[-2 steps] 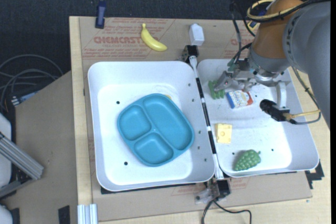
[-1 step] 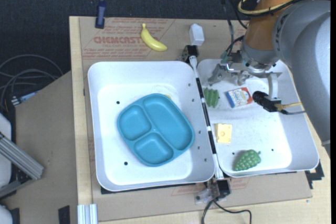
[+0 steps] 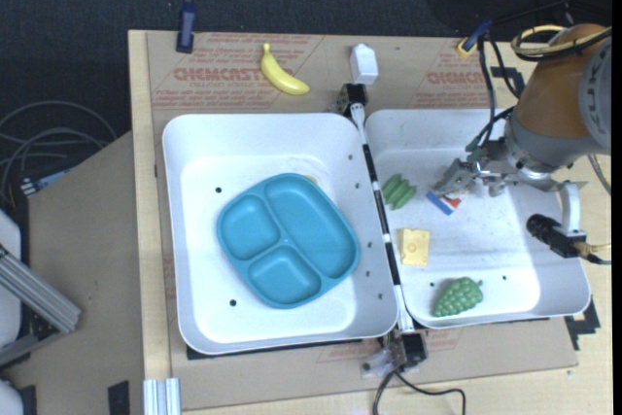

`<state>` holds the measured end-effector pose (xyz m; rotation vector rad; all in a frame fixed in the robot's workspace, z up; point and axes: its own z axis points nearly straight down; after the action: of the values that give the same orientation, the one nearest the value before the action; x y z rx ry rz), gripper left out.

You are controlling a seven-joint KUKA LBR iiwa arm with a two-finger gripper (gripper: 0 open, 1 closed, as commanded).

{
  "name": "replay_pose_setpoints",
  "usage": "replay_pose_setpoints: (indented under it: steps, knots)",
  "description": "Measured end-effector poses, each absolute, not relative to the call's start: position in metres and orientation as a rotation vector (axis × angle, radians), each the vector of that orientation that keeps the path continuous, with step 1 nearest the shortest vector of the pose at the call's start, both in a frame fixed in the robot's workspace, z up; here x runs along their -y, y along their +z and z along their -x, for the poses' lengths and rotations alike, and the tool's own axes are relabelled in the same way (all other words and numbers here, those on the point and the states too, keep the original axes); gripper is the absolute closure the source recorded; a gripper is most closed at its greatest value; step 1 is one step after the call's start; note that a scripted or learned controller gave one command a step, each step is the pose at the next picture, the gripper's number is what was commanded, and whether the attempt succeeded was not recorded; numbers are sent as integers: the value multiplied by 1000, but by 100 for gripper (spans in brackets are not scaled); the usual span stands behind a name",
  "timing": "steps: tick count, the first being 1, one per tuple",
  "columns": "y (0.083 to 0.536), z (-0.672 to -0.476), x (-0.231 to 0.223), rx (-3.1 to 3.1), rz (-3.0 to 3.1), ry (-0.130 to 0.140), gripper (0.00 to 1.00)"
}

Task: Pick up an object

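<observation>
Four objects [image 3: 415,247] in right bin [image 3: 544,292]

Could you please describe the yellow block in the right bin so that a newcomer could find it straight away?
Start at the right white bin. Near its left wall lies the cheese wedge, between the green pepper above and the green grapes below. It alone there is pale yellow and blocky.

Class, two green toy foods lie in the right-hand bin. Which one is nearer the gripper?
The green pod by the divider, level with the gripper. The green grape bunch lies farther off, at the bin's near edge.
</observation>
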<state>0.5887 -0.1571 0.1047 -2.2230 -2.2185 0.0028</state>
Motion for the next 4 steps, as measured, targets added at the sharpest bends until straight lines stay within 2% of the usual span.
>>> replay_pose_setpoints:
  steps: [1, 2, 3, 4]
  knots:
    - [115, -590, 156, 2220, 2223, -1, 100]
    - [125, -590, 156, 2221, 2226, -2, 100]
    - [124, -590, 156, 2221, 2226, -2, 0]
    - [91, -591, 105, 2226, 2229, -2, 0]
